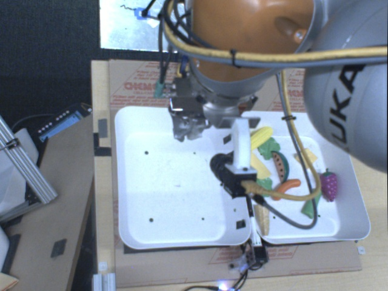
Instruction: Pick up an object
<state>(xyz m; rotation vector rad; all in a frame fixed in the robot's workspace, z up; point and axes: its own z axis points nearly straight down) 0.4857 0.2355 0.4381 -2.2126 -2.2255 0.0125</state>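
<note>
My gripper (189, 126) hangs over the far right part of the left white bin (139, 223), under the big orange wrist. Nothing shows in its grasp. The toy foods lie in the right bin (348, 223): a yellow corn cob (262, 136), a green leafy piece (268, 149), a watermelon slice (280, 163), an orange carrot (288, 185), purple grapes (329, 185) and a small green piece (310, 209). The gripper is to the left of all of them, across the wall between the bins. The arm hides the right bin's far part.
A pale cone-shaped piece (262, 219) lies near the right bin's front left corner. Both bins rest on a cardboard sheet (130, 80). A blue-and-black device (63, 121) and a metal rail (24, 162) lie off the bench to the left.
</note>
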